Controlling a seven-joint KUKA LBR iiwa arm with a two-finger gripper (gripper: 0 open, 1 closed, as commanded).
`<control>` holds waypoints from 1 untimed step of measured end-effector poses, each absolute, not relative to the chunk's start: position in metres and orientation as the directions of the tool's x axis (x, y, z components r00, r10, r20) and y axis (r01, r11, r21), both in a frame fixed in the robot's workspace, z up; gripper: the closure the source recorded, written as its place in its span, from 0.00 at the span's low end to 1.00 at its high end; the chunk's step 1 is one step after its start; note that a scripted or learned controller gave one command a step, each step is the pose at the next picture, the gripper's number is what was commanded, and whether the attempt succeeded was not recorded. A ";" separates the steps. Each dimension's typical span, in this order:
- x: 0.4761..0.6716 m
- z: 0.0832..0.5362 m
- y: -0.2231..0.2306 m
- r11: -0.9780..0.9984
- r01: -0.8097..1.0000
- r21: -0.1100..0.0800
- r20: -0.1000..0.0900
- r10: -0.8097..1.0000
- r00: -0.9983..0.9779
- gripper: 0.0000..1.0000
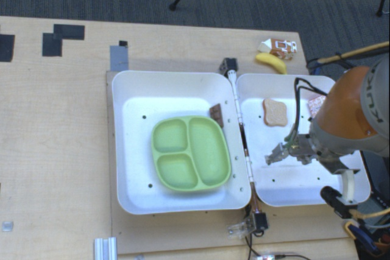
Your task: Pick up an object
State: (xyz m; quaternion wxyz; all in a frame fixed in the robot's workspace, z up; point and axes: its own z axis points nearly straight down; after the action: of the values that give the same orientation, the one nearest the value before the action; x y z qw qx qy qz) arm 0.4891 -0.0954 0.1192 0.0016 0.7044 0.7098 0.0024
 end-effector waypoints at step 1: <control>0.491 0.130 -0.095 0.012 1.000 0.009 0.002 1.000 -0.012 1.00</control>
State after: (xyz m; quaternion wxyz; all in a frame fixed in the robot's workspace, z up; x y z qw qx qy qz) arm 0.4908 -0.0947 0.1297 0.0025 0.7028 0.7113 0.0038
